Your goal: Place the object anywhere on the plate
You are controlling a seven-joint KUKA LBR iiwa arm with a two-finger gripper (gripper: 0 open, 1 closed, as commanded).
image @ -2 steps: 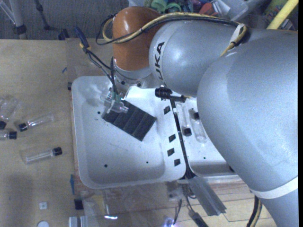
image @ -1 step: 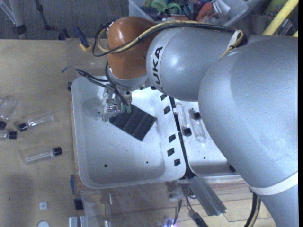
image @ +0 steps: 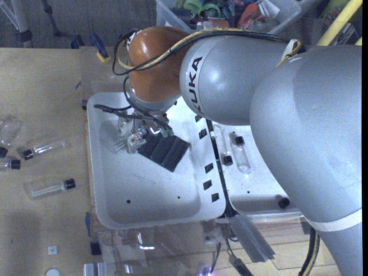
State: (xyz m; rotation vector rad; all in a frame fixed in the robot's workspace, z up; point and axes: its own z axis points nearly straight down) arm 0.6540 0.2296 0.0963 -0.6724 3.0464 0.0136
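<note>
My gripper [image: 135, 135] hangs over the upper left part of the left bin [image: 144, 203], under the arm's orange band. Just to its right a dark, ribbed square plate [image: 165, 150] lies flat on the bin floor, its upper left corner close under the gripper. A faint, clear, glassy shape [image: 117, 141] shows just left of the gripper; I cannot tell whether it is held or lying on the bin floor. A clear vial [image: 242, 156] with a black cap lies in the right bin [image: 259, 200].
The big grey arm covers most of the right bin. A small black piece [image: 283, 202] sits near that bin's front. Several clear vials [image: 49, 186] lie on the wooden bench to the left. A tub of coloured toys [image: 230, 4] stands behind.
</note>
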